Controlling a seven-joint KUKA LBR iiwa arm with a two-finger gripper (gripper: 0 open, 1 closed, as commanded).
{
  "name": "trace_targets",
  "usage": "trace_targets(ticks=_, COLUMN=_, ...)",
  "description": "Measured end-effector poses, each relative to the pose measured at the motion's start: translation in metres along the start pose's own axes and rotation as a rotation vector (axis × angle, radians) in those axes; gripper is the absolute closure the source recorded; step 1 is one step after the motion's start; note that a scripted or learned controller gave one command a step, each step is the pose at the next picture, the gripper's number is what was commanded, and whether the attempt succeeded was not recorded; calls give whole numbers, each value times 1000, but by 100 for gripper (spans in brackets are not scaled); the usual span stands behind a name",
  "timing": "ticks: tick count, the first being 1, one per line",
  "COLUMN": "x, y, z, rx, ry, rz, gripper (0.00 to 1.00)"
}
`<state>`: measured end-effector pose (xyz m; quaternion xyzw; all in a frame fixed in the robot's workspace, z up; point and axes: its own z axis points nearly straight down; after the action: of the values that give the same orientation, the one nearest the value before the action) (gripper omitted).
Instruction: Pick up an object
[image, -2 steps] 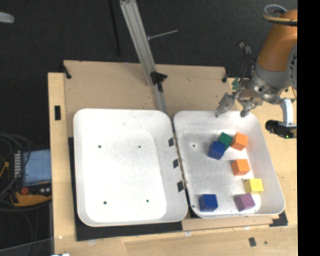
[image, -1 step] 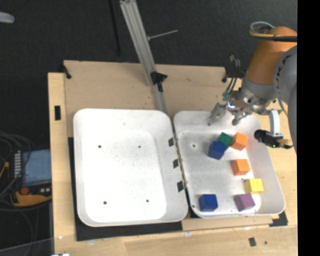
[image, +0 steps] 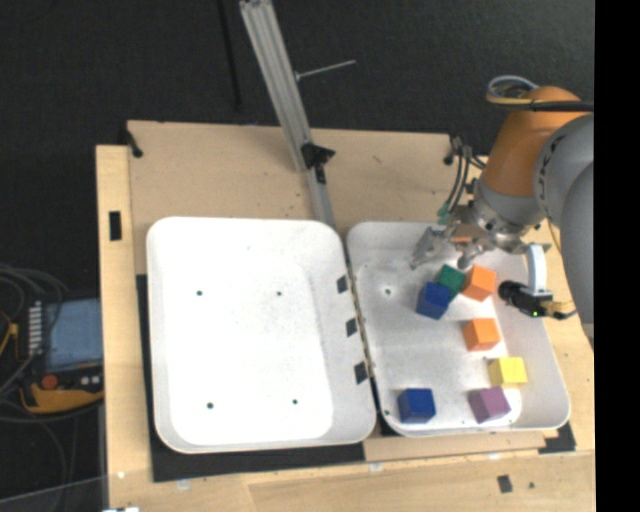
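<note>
The right bin (image: 395, 340) holds several small blocks. A green block (image: 452, 277) sits at its far side, touching a blue block (image: 434, 300) on its left and close to an orange block (image: 480, 283) on its right. My gripper (image: 447, 254) hangs just above and behind the green block, open, one finger (image: 426, 246) on the left and the other near the orange block. Nothing is between the fingers. Further forward lie another orange block (image: 481, 333), a yellow block (image: 508, 371), a purple block (image: 488, 403) and a second blue block (image: 416, 404).
The left bin (image: 245, 330) lies beside the right one, with a row of clips (image: 352, 325) along their shared edge. A slanted metal pole (image: 290, 110) rises behind the bins. The arm's orange band (image: 520, 150) stands over the right bin's far corner.
</note>
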<state>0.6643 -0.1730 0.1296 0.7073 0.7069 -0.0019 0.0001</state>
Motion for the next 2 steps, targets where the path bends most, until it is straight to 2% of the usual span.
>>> trace_targets(ticks=1, x=-1, y=2, z=-15, rx=-9, ry=-2, rz=0, gripper=100)
trace_targets(ticks=2, x=3, y=9, z=-77, rx=-11, ry=1, rz=-4, gripper=100)
